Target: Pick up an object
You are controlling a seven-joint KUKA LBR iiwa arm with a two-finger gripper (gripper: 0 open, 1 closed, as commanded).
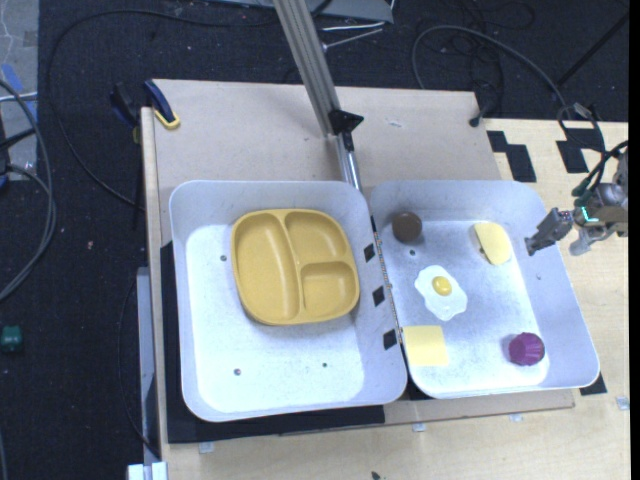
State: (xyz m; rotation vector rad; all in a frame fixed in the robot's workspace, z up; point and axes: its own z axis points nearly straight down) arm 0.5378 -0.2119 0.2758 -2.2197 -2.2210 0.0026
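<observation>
Camera view, looking down at a slant on two shallow white bins set side by side on a bench. The pick has not yet succeeded as far as this view shows: every loose object lies on a bin floor, and nothing is between the gripper's fingers.

The gripper [548, 233] sits at the far right of the scene, just over the right rim of the right bin [560, 298]. Only the dark tip and part of the wrist behind it are visible, reaching in from the right edge. It is too small and dark to tell whether it is spread or closed. It appears to sit above the bin rather than down among the objects, though its height cannot be judged firmly.

Relative to the gripper, the nearest candidate is a pale yellow piece [491, 242], just to its left. Further left and a little toward the viewer lies a toy fried egg [441, 291]. A brown round object [407, 227] rests well to the left, near the seam between the bins. A flat yellow square [425, 345] and a purple round object [526, 349] lie toward the viewer, the purple one almost straight below the gripper in the picture.

Well apart to the left, the left bin [200, 358] holds a yellow divided plate [296, 266].

What remains, by judgement: choose an object, descend, close on it and lift.
</observation>
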